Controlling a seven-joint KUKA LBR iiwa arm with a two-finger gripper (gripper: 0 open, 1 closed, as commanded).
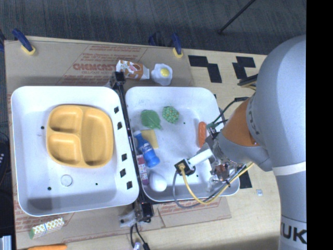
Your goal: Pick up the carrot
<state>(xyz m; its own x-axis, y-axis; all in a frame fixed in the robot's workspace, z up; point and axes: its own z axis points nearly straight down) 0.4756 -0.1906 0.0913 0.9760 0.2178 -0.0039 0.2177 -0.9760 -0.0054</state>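
Observation:
The carrot is a small orange piece lying upright in the picture near the right wall of the right bin. My gripper hangs over the bin's near right corner, below the carrot in the picture and apart from it. The arm's grey wrist and orange band sit just right of the carrot. A yellow cable loops under the gripper.
The right bin also holds a green leafy piece, a green bumpy ball, a yellow block, a blue bottle and a white egg. A yellow divided plate lies in the left bin.

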